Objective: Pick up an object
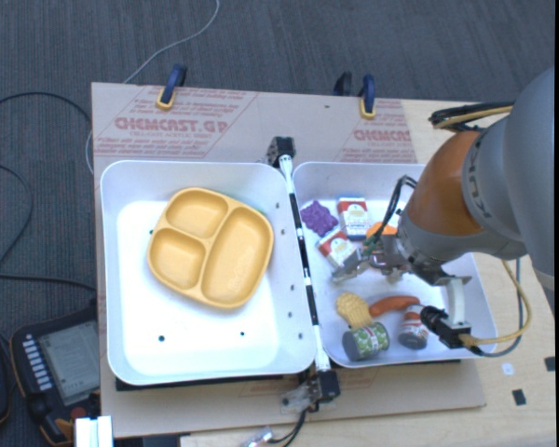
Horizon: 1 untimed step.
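Observation:
The right bin point(328, 177) holds several small objects. At its back left are a purple piece point(319, 218), a red and white box point(353, 215) and a small red and white carton point(336, 246). Toward the front lie a yellow corn cob point(352, 309), an orange-red pepper point(392, 303), a green can point(367, 340) and a small jar point(412, 330). My gripper point(361, 264) hangs low over the middle of this bin, just right of the small carton and above the corn. Nothing is visibly held in it.
The left bin point(130, 250) carries a yellow divided plate point(211, 247). A black-and-white bar point(296, 222) runs between the bins. The arm's grey and orange body point(456, 203) covers the right bin's back right. Clamps point(366, 91) sit at the board's far edge.

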Each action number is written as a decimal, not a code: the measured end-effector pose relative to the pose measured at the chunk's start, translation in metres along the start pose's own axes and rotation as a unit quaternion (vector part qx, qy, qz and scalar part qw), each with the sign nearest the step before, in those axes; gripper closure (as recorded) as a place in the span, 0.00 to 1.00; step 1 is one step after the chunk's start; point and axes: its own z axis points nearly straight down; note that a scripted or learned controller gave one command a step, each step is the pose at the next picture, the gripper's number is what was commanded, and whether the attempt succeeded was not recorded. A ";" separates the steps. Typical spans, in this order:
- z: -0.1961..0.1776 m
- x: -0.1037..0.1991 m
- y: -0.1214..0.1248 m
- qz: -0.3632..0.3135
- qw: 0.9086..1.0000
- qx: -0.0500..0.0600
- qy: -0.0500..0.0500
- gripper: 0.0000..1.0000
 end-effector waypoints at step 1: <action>-0.011 0.000 0.001 0.001 1.000 -0.001 0.000 1.00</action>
